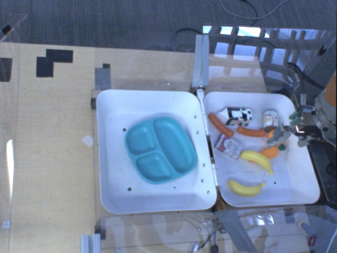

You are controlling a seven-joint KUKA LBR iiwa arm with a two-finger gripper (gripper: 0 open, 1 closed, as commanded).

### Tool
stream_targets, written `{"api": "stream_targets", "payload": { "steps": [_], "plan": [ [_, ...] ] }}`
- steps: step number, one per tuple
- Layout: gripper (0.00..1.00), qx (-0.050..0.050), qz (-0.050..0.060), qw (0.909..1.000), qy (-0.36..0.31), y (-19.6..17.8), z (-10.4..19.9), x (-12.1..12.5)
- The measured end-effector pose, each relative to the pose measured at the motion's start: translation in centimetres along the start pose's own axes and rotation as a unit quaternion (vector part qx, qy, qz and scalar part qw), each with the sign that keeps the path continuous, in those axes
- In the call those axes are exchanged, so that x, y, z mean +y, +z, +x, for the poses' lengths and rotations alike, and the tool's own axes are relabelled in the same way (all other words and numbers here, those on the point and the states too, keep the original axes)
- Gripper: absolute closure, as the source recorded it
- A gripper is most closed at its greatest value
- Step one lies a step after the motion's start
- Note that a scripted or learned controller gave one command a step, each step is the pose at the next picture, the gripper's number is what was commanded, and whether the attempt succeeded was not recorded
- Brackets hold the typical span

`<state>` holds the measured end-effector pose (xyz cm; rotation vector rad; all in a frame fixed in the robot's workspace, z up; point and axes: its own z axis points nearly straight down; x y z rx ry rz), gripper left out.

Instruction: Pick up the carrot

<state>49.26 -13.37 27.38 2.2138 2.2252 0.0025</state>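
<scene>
The carrot (270, 152) is short and orange with a green stub at its right end. It lies in the right bin (303, 191), near that bin's right wall. My gripper (279, 136) reaches in from the right and hovers just above and behind the carrot, close to it. From this angle I cannot make out contact between the two. A small orange patch shows at the gripper's tip, beside the end of an orange-red sausage (251, 132).
The right bin also holds a second sausage (220, 124), a black-and-white cow toy (238, 115), a small can (269, 118), a red-and-white packet (228, 147) and two bananas (258, 159) (246, 187). A blue divided plate (160, 148) sits in the left bin (113, 194).
</scene>
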Motion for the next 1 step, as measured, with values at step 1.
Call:
{"api": "stream_targets", "payload": {
  "steps": [1],
  "plan": [
    [0.00, 0.000, 0.000, 0.9999, -0.010, 12.22, -3.95, 7.01]
  ]
}}
